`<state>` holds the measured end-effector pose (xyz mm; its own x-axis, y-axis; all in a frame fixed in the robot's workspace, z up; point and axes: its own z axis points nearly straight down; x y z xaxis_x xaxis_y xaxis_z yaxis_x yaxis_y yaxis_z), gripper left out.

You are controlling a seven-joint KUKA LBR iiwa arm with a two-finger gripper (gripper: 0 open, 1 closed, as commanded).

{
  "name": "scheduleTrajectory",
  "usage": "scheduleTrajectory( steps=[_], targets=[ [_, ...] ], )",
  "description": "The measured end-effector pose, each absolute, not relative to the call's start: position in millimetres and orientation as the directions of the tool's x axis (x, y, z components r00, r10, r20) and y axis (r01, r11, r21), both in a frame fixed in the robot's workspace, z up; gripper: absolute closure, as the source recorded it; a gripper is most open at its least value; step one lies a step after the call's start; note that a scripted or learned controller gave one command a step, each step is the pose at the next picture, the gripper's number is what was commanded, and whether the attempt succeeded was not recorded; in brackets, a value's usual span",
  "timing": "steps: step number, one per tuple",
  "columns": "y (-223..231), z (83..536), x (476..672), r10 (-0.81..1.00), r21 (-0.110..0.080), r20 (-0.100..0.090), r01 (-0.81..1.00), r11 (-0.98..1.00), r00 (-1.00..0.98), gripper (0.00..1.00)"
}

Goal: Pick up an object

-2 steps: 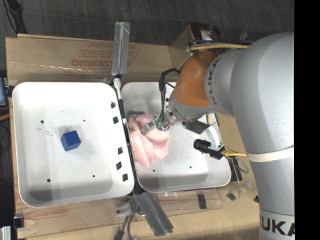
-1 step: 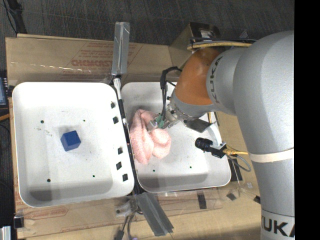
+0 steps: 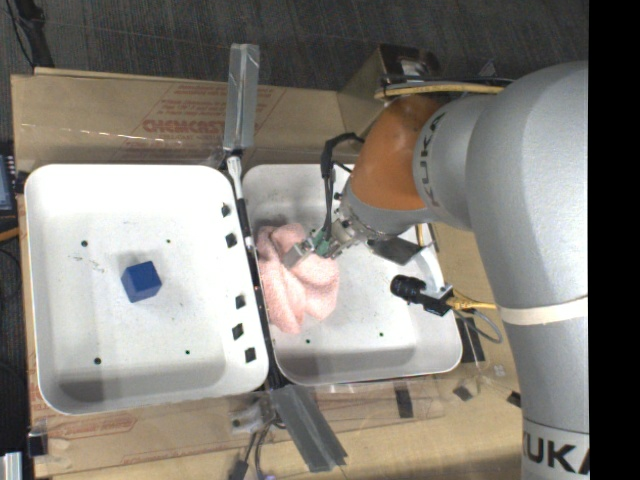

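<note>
Your gripper sits on the pink cloth, which trails below-left of it; finger state impossible to tell

A: What colours are showing?
B: A blue cube is sitting in the white left bin — a pale pink cloth is lying in the white right bin.
A: The arm?
B: Grey — orange band.

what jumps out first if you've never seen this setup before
The big grey arm with its orange band fills the right side, reaching down into the right bin. There its gripper sits at a crumpled pink cloth against the bin's left wall. In the left bin, a small blue cube lies alone.
</note>
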<state>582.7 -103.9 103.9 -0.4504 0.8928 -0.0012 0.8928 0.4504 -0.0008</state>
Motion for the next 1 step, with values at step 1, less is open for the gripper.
scheduleTrajectory(
  steps=[1],
  targets=[
    [-122.2, 93.6, 544.3, 0.89, 0.002, -0.001, 0.89, 0.455, -0.455, 0.0]
  ],
)
